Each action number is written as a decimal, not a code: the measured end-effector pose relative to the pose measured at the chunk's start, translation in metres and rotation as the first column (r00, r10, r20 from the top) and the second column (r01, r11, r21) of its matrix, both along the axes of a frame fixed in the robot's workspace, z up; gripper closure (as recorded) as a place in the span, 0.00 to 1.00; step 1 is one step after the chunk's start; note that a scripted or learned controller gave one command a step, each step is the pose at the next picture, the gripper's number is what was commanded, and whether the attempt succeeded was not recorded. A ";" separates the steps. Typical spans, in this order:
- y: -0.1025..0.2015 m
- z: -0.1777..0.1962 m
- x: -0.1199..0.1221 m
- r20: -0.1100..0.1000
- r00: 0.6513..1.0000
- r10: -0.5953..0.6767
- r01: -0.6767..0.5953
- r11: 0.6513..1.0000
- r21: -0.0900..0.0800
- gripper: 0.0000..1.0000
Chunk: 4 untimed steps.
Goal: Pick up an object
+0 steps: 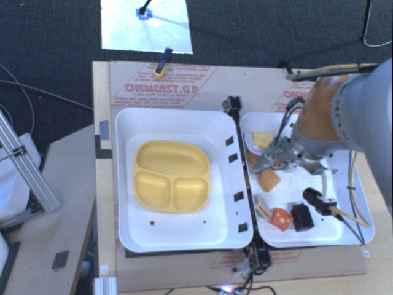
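Low in the right bin [362, 235], toward the bottom of the frame, lay a red toy [281, 219] beside a black block [301, 217]. Above them, right of centre, the gripper [268, 160] hung low over an orange-brown piece [269, 179], with a yellow piece [263, 140] just above it. Whether the fingers were spread or clenched could not be told, and nothing showed between them. The yellow divided tray [172, 176] sat alone in the left bin [126, 226]. By this evidence, the pick was not yet done.
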State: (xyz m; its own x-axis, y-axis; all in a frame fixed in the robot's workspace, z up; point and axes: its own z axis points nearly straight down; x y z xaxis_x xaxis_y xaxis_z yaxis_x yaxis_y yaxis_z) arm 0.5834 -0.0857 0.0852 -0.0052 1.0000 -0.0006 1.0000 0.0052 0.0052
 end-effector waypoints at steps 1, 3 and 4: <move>0.000 0.010 -0.001 -0.001 1.000 -0.001 0.001 1.000 0.001 1.00; 0.037 0.130 -0.086 -0.003 1.000 -0.003 0.003 1.000 0.001 0.00; 0.067 0.110 -0.097 -0.005 1.000 0.000 0.000 1.000 0.002 0.00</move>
State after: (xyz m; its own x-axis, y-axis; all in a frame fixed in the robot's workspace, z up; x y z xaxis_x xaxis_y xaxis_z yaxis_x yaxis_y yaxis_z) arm 0.4867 -0.0192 0.1948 -0.0057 1.0000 0.0013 1.0000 0.0057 -0.0001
